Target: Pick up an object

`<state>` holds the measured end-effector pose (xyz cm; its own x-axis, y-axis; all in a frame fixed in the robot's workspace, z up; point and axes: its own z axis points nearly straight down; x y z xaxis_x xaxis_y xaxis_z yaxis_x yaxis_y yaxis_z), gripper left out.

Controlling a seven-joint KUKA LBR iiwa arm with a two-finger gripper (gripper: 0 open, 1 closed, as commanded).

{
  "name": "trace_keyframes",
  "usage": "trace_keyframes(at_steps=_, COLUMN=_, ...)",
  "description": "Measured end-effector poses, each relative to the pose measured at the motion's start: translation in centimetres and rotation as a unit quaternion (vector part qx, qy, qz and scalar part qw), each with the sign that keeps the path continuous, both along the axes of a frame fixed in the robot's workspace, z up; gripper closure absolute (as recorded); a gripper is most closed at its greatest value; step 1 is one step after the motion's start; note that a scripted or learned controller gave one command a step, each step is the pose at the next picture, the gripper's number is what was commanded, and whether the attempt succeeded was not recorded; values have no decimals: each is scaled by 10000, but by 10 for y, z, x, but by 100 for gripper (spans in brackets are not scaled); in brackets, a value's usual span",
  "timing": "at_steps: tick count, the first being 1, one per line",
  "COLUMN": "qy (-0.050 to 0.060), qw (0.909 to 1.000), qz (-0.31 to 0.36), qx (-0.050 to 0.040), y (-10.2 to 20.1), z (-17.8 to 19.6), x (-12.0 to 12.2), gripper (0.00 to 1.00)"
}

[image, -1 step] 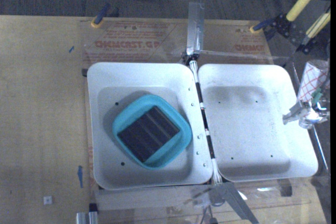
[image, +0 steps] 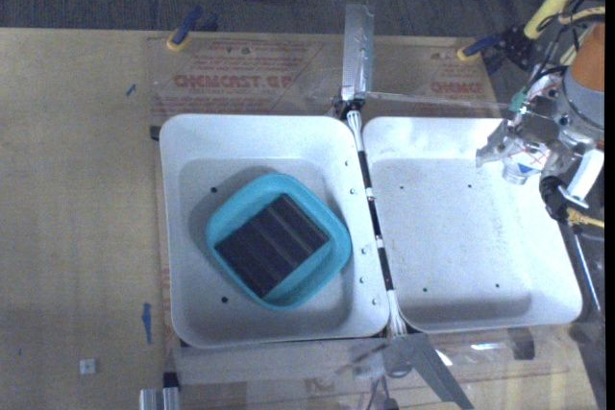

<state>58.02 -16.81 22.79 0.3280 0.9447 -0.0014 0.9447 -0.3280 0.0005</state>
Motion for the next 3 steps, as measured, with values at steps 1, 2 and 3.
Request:
trace_keyframes(at_steps=1, qy=43, qw=9925, qz=1223, qx=44, y=-34, z=-130, x=77, gripper=0)
trace_keyframes(at_steps=2, qy=109, qw=9532, qz=3021, qx=82, y=-40, z=-139, x=82, gripper=0)
trace_keyframes(at_steps=3, qy=86, qw=9436, qz=3309, qx=23, y=11, z=-141, x=83, gripper=0)
